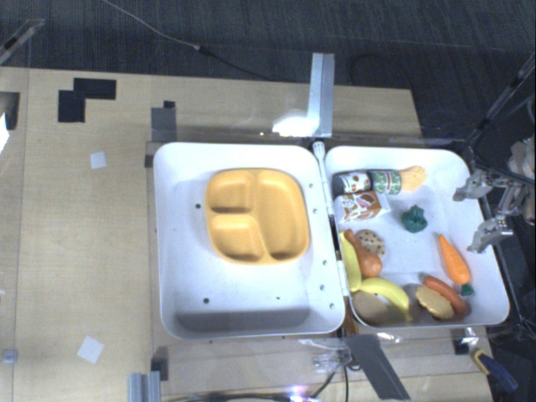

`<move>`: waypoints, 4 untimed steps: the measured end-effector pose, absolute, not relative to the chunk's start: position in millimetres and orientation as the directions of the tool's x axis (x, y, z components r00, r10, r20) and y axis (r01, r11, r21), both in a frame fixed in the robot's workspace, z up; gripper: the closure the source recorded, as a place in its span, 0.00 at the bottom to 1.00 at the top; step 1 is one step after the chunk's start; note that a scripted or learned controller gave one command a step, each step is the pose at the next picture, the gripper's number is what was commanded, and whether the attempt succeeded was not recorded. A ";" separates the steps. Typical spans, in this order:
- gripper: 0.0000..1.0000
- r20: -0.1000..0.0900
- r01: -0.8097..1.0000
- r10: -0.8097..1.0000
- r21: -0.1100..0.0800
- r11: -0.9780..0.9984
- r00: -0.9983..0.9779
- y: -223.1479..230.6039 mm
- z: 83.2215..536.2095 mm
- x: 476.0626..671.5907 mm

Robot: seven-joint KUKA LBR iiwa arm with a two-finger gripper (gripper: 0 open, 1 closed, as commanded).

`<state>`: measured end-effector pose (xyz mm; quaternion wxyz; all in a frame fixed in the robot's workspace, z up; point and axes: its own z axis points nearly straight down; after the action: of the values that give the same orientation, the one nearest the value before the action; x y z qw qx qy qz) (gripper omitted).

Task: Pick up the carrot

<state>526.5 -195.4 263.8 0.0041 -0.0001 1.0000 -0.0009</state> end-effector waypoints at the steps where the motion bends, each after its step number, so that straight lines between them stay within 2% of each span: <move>1: 0.00 0.003 -0.083 -0.083 0.003 0.997 -0.997 -204.6 117.7 512.2; 2: 0.00 -0.015 -0.044 -0.044 -0.005 0.999 -0.999 -192.6 89.9 517.8; 3: 0.00 -0.017 0.005 0.005 -0.003 1.000 -1.000 -147.6 90.1 503.1; 4: 0.00 -0.012 0.115 0.115 -0.001 0.993 -0.993 -188.9 135.2 588.4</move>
<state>588.4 -188.9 135.2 0.0058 0.0576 0.9983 -0.0007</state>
